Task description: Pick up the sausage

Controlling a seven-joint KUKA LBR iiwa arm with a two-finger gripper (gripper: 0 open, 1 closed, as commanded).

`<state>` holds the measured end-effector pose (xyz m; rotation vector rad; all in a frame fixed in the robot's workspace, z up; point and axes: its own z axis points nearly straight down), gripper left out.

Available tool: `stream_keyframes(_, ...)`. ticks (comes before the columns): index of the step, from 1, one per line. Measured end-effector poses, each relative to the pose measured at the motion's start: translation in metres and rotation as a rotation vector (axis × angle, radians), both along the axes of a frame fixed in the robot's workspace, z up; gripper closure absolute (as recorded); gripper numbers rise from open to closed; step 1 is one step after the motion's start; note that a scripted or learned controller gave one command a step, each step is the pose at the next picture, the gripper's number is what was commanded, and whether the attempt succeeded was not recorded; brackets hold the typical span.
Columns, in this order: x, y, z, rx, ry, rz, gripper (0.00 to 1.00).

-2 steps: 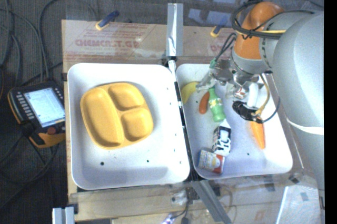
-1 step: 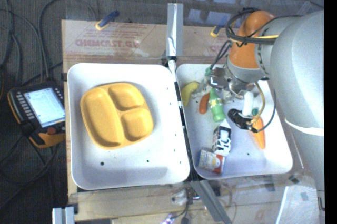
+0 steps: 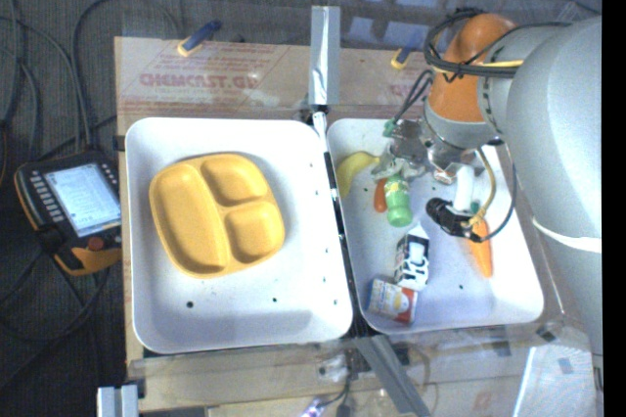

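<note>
Jaws point(image 3: 399, 162) are low in the right shallow white bin point(image 3: 518, 307), at its upper left part, among a tight cluster of toys; can't tell if they're spread or pressed together, the wrist hardware hides the tips

Target, as I read it: small orange-red sausage-shaped toy point(image 3: 380, 198), just below and slightly left of the jaws, touching or nearly touching the green plastic bottle-shaped toy point(image 3: 398, 207) on its right. Nothing visibly between the jaws

Yellow rounded toy point(image 3: 352, 170) sits just left of the jaws. Orange carrot-shaped toy point(image 3: 480, 251) is well off to their right and lower; similar colour, don't confuse it

To do this well:
- shift slightly down-left so the sausage sits centred between the jaws
- close across its short axis, not along it
- keep the right-hand jaw out of the green toy, or both get pinched
- lift straight up, then check the pinch before moving off

Yellow three-compartment plate point(image 3: 217, 213) in the left bin is not involved
</note>
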<state>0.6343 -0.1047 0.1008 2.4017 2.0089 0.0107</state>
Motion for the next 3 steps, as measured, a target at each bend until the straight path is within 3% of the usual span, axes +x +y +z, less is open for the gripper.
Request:
stream_keyframes(1,-0.0005,0.0001,-0.0008,0.000,0.001,0.000,0.00)
stream_keyframes(2,-0.0011,-0.0002,0.0074,0.001,0.004,-0.001,1.00)
stream_keyframes(3,-0.0012,-0.0001,0.0071,0.001,0.005,-0.001,0.00)
